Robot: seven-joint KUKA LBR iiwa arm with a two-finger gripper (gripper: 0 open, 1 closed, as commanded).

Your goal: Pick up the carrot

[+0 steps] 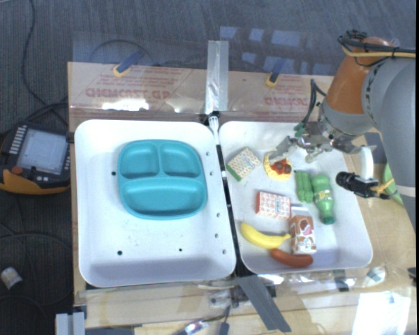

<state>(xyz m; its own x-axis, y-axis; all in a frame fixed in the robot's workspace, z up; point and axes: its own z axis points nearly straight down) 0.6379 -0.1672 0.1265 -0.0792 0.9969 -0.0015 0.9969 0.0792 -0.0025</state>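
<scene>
Carrot [291,258]: taken to be the reddish-orange elongated piece; colour and outline too soft to confirm. Lies flat at 6 o'clock in the right bin [356,253], close against the near wall. Touches, or nearly touches, the small brown carton [302,233] at its 12 o'clock; cannot tell which. Sits just at 4 o'clock of the banana [260,236].

Gripper [298,151]: hangs over the 12 o'clock part of the right bin, well apart from the carrot. Appears spread, two grey prongs standing apart with nothing seen between them; glare and blur make the tips hard to trace. Stands just at 1 o'clock of a yellow-and-red toy [278,167], whose shape cannot be made out. Contact with that toy cannot be judged.

Arm [349,86]: enters from 3 o'clock, orange band visible, upper body cut off by the frame edge.

Elsewhere in the right bin: patterned square packet [243,163] at 10 o'clock, red-and-white box [273,205] near centre, two green bottles [314,192] side by side at 3 o'clock of it.

Left bin [98,250]: holds a blue divided plate [162,179] near centre.
</scene>
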